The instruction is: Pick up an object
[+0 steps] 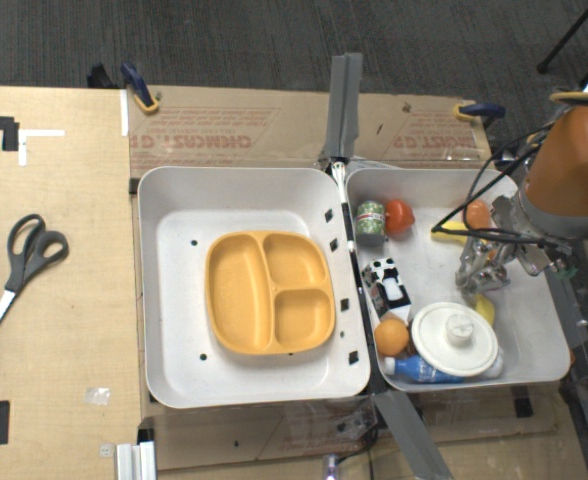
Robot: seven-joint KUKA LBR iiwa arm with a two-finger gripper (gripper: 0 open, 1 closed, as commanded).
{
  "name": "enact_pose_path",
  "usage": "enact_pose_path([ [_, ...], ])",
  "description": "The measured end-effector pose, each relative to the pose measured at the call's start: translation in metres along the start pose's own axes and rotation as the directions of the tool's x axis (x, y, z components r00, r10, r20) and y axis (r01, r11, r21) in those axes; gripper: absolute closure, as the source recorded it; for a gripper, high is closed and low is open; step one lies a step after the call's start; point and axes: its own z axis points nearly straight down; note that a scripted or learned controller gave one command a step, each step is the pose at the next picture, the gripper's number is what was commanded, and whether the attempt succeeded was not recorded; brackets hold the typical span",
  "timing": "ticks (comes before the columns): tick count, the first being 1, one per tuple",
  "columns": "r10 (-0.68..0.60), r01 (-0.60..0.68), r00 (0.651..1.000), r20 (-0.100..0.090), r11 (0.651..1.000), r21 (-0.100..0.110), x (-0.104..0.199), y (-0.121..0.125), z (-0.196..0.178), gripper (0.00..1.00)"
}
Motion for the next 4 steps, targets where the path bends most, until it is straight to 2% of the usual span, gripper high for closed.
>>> enact_pose_path([
  [1,0.000,0.000,1.000,0.000,1.000,0.000,0.000,0.000,0.000,0.00],
  [2,-0.135,0.135,0.991,0.006,0.991,0.004,-0.040,0.070,-0.001,0.00],
  [3,-0.169,0.169,0.986,0.000,0.986,0.004,-0.096,0.078,-0.001,0.00],
  [4,-0.097,0.097,0.995,0.004,0.995,0.003,-0.058,0.006,-0.002,0.00],
])
